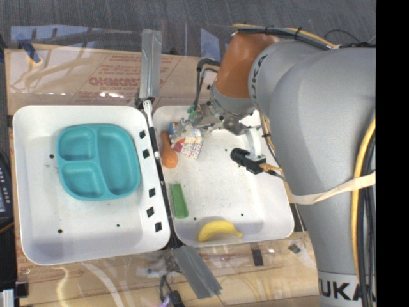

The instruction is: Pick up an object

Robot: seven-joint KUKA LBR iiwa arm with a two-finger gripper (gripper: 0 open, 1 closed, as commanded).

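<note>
Fingers of gripper (192, 124): can't tell if spread or clamped, as wrist and bracket hide the tips from this angle. Gripper sits low over right bin's 11 o'clock area, right at the top edge of a crumpled patterned packet (190, 143); whether it touches the packet can't be told.

Grey arm (313, 114) comes in from 3 o'clock and covers that bin's right rim, w/ orange band (239, 59) just above the wrist.

Left bin (83, 232): teal divided plate (99, 160), three compartments, lying flat, centre to approx 10 o'clock.

Right bin (223, 194), four loose objs:
- banana (219, 230) at 6 o'clock, against the near wall, curve arching up.
- green oblong block (178, 201) at 8 o'clock, lengthwise along the left wall, just beside it.
- carrot (167, 151) at 10 o'clock, along the left wall, fat end toward 6.
- packet at 11 o'clock, just beside carrot on its 3 o'clock side; white w/ red and blue print.

Banana and green block lie well apart from the gripper; carrot and packet are near it.
</note>
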